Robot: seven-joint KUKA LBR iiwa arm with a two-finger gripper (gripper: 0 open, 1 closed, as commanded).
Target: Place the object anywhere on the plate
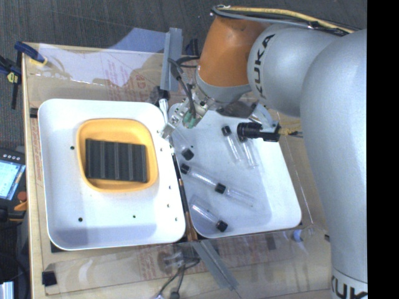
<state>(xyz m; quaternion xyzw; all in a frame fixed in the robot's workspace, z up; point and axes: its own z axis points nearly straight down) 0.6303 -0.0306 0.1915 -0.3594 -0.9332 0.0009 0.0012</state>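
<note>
Even light, sharp, soft shadows.

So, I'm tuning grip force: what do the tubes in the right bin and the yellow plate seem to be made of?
The tubes look like clear plastic or glass, which one is uncertain: the white bin floor shows through them, and each carries a dark cap. The yellow plate looks like matte moulded plastic, with rounded corners, an even colour and no glare. Its dark ribbed insert could be rubber or plastic.

Dark grey carpet floor (93, 8) behind bench. Bench top (93, 73) pale wood w/ printed sheet; small screen (9, 178) at left edge.
</note>
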